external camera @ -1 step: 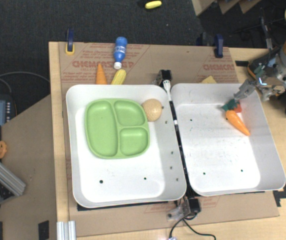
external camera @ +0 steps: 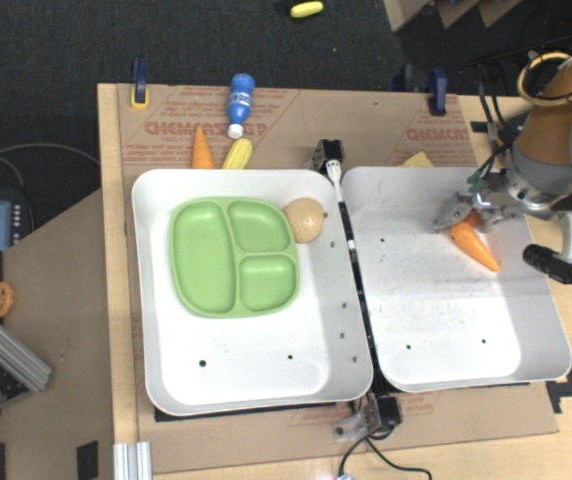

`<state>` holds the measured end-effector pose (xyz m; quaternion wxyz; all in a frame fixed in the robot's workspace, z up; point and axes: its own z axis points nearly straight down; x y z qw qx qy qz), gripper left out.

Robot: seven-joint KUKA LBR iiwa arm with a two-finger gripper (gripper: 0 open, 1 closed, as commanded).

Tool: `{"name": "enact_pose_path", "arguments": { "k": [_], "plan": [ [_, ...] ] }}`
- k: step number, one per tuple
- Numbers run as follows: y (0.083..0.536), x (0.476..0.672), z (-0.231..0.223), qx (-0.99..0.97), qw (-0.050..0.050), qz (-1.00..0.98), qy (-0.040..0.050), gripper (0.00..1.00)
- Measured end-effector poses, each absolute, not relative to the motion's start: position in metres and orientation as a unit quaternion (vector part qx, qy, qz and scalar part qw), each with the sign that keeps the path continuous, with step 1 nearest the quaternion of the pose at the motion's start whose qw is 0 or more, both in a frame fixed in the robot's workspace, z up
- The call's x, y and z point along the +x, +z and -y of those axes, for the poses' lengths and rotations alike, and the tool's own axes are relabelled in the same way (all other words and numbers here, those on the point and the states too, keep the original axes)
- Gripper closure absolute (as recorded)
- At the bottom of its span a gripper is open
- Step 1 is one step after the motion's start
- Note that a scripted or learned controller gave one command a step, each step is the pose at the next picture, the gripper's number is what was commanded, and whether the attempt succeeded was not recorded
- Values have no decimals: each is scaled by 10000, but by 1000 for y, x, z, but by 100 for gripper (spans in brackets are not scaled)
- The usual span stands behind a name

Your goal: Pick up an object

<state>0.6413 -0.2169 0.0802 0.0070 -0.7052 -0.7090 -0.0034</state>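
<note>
Overhead view of two white bins side by side. Gripper [external camera: 469, 216] low in the right bin [external camera: 446, 328], touching the upper end of an orange carrot [external camera: 476, 246] lying flat near the far right corner. Finger state impossible to tell. Green divided plate [external camera: 233, 256] and tan ball [external camera: 305, 218] in the left bin [external camera: 256, 368]. Likely mid-grasp; next, a firm pinch, then a straight lift.

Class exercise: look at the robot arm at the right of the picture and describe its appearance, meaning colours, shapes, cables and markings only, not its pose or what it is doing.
The arm is a rounded grey body with a broad orange band above the wrist. Dark cables run alongside it. It ends in a small metallic gripper with grey fingers. No lettering or markings can be made out on it.
</note>
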Motion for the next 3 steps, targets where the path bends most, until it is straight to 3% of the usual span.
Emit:
{"name": "enact_pose_path", "arguments": {
  "k": [1, 2, 3],
  "plan": [
    [95, 642, 220, -7050, 16, 7092, -8, 100],
    [84, 611, 132, -7048, 40, 7094, 1, 100],
    [190, 512, 58, -7050, 24, 7092, -16, 100]
  ]
}}
